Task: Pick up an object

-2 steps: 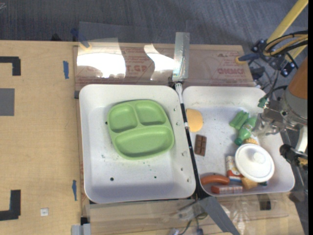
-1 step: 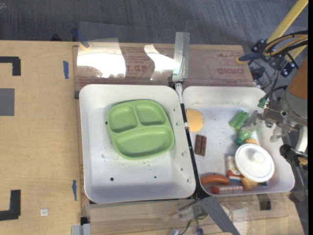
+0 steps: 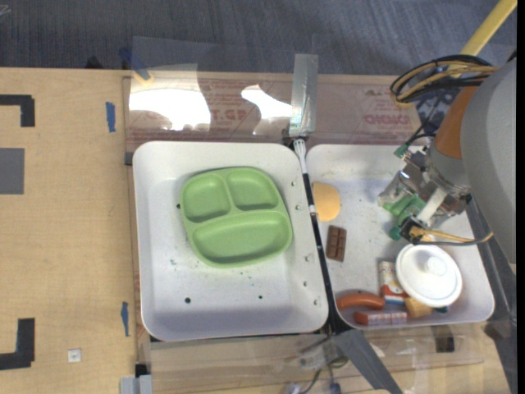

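Item: my gripper (image 3: pixel 408 210), right of frame, low in the right bin (image 3: pixel 361 179); whether it was spread or pinching I could not tell.

Risks, as I judged them: I sat near the bin's right side, where a descent could scrape the wall; the white lid (image 3: pixel 427 272) just below could be knocked.

Candidate objects: brown chocolate bar (image 3: pixel 336 242), flat, centre-left of the bin, standing apart; orange bun (image 3: pixel 326 201) above it, against the divider; red sausage (image 3: pixel 359 300) at the lower edge.

A matt green plastic divided tray (image 3: pixel 236 215) lies in a smooth white plastic bin (image 3: pixel 156 245). The pale wooden bench (image 3: pixel 61 245) looks dull; the clear plastic sheet (image 3: pixel 205 105) shines glossy.
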### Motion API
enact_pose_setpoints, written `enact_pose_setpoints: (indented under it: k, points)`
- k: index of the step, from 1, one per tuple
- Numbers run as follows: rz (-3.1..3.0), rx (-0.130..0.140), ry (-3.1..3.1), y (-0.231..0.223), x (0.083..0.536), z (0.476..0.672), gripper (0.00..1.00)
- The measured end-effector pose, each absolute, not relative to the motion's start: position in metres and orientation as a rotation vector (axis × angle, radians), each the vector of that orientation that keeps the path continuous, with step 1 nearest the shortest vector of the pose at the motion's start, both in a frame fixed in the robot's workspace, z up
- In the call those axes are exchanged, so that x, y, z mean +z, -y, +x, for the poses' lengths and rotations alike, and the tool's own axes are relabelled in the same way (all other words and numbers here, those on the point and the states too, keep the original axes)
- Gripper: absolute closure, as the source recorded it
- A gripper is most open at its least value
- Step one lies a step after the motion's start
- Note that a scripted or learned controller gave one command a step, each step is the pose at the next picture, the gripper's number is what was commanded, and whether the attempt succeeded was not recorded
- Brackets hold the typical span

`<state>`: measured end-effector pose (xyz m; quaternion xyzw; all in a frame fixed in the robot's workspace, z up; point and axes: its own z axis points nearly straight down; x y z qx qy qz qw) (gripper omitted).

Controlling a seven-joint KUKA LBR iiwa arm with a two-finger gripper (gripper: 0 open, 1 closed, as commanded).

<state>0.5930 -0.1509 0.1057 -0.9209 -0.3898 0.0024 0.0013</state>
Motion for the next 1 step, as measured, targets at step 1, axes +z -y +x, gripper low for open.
enact_pose_setpoints:
  k: [1]
  points:
    - [-3.01, -0.002, 0.903, 0.1035, 0.0871, 0.5806, 0.0]
